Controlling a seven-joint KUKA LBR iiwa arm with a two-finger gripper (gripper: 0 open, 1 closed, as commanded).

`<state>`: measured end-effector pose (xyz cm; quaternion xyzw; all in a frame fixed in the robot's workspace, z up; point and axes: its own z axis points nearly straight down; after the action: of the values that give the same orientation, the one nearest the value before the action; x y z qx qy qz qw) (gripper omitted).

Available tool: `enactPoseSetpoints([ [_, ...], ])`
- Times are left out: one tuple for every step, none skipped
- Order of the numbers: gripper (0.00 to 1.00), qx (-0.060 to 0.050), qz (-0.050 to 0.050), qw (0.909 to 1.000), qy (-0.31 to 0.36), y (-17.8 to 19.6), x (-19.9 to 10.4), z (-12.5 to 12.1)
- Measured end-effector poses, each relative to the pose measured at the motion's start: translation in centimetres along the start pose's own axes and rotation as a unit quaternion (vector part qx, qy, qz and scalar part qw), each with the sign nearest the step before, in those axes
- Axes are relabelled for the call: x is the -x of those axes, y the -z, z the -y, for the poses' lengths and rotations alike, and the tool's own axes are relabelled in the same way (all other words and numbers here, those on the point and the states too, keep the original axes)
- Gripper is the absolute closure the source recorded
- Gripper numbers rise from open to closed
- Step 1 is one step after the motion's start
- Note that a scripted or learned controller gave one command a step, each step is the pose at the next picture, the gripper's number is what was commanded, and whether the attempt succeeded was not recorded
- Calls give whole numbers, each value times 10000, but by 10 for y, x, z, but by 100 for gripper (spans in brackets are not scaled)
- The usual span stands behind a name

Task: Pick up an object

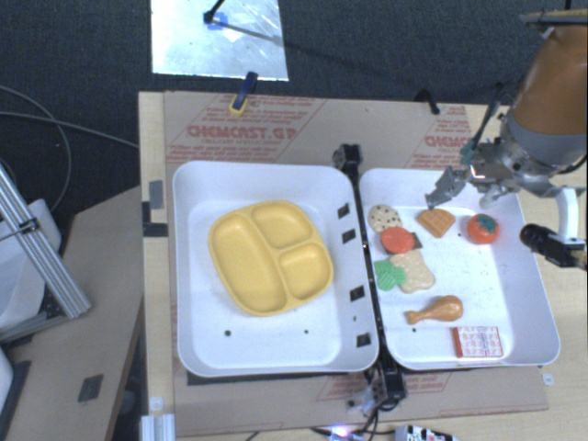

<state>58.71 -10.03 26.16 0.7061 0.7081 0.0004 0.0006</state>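
Note:
Several toy foods lie in the right bin: a chip cookie, a red round piece, an orange wedge, a tomato, a pale piece with a green leaf, a drumstick and a red-and-white packet. My gripper hangs over the bin's far edge, just above the orange wedge, with nothing seen between its fingers.
A yellow divided plate lies in the left bin. A black hinge strip runs between the bins. The arm's orange band and grey wrist stand over the right bin's far right corner. A silver sheet lies beyond the bench.

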Motion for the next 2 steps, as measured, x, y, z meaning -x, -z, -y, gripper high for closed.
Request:
enactPoseSetpoints([
  [0, -47, -4, 10000, -23, -114, 30, 11],
  [0, 18, -6, 10000, 32, -75, -27, 2],
])
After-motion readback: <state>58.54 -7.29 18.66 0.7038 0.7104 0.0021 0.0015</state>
